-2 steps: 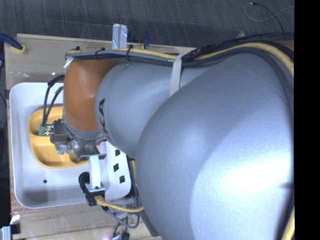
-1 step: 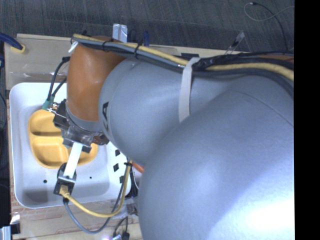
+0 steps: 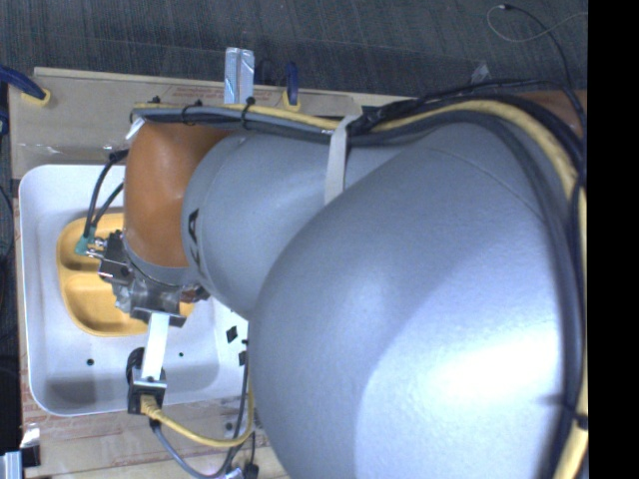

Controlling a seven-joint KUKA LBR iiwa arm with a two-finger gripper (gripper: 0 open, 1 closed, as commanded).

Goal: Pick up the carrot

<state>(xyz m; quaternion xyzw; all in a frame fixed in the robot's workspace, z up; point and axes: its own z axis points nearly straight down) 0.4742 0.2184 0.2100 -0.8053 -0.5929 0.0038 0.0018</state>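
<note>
Arm (image 3: 399, 297) covers most of view, hand (image 3: 135, 302) down in left bin (image 3: 40, 267) over yellow object (image 3: 85, 312); hand state unclear, can't tell

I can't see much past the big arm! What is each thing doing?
Arm: reaching over the left bin, covering much of the bench.
Left bin: upright, holding a yellow thing.
Yellow thing: lying in the bin, partly hidden by the wrist.

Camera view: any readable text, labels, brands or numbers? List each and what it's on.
None readable. No print can be made out on the grey arm, its orange band, the white bin or the yellow object in it.
</note>
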